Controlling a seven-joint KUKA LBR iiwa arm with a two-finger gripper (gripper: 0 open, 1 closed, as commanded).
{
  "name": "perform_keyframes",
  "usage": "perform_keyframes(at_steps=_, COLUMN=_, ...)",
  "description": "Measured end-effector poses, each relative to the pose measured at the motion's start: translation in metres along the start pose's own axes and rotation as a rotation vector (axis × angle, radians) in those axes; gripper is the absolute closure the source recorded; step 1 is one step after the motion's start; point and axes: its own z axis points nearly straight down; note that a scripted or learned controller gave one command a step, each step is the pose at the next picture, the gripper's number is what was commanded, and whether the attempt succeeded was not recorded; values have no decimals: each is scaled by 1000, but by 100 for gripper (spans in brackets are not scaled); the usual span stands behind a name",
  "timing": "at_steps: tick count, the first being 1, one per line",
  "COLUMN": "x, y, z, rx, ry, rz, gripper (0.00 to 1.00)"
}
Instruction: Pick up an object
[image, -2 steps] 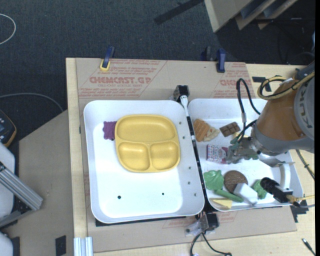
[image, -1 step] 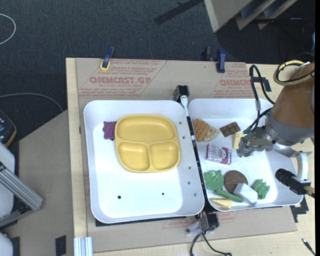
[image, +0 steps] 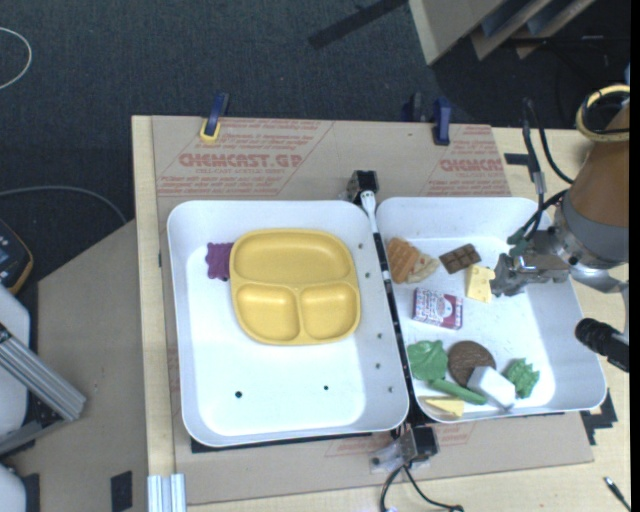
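The right bin (image: 560, 340) holds several toy food items: a bread piece (image: 409, 261), a brown chocolate block (image: 459, 259), a yellow cheese wedge (image: 479, 283), a pink-and-white packet (image: 438, 308), a green leafy piece (image: 430, 362), a brown cookie (image: 470, 359), a white block (image: 492, 387), a small green piece (image: 522, 376) and a yellow strip (image: 444, 406). My gripper (image: 507, 272) hangs over the bin's upper right part, just right of the cheese wedge and apparently touching its edge. Nothing shows between its fingers.
The left bin (image: 200, 350) holds a yellow three-compartment tray (image: 295, 284) with a purple item (image: 217, 260) at its left edge. Clamps (image: 211, 122) grip the bench's far edge. The arm's grey body (image: 600, 215) fills the right side above the bin.
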Motion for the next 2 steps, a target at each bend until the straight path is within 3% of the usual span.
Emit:
perform_keyframes(at_steps=1, x=0, y=1, z=0, rx=6, ry=1, rz=0, gripper=100)
perform_keyframes(at_steps=2, x=55, y=21, z=-9, rx=5, ry=4, rz=-5, gripper=100)
